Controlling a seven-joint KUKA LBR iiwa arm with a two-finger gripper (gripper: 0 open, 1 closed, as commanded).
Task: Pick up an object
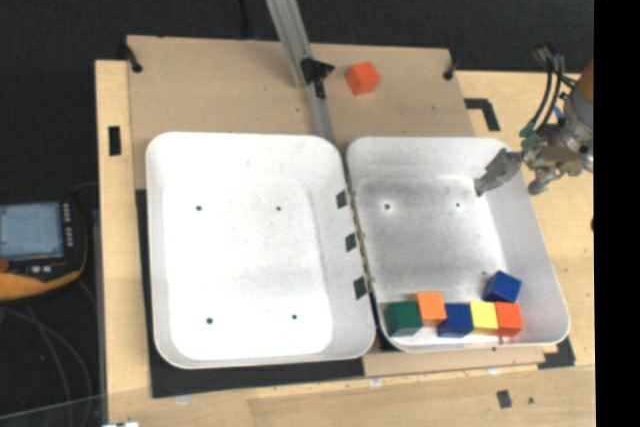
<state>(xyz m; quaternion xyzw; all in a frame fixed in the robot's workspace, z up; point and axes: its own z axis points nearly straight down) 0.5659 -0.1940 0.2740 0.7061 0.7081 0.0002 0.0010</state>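
Blocks: small coloured cubes gathered along the near wall of the right bin (pixel 520 215); from left to right a green block (pixel 402 318), an orange block (pixel 431 306), a blue block (pixel 456 318), a yellow block (pixel 484 316) and an orange-red block (pixel 509 317), with a second blue block (pixel 503 287) just behind the row's right end.
Stray cube: one orange cube (pixel 362 78) lies on the bare board beyond both bins, far from the gripper's reach line.
Left bin: the left bin (pixel 180 215) bears no blocks.
Gripper: the gripper (pixel 515 170) hangs over the far right edge of the right bin, well apart from the blocks; its two fingers appear spread, with nothing between them.
Handling, judged: the cubes look rigid, light and smooth-faced, unlikely to deform or break, but apt to slide or tip if pinched off-centre.
Best candidate, judged: the second blue block, since it stands apart with free faces on its sides.
Hold, judged: pinch two opposite flat faces, squarely, near mid-height.
Risk, judged: the row blocks touch one another and crowd the wall, leaving little room for fingers.
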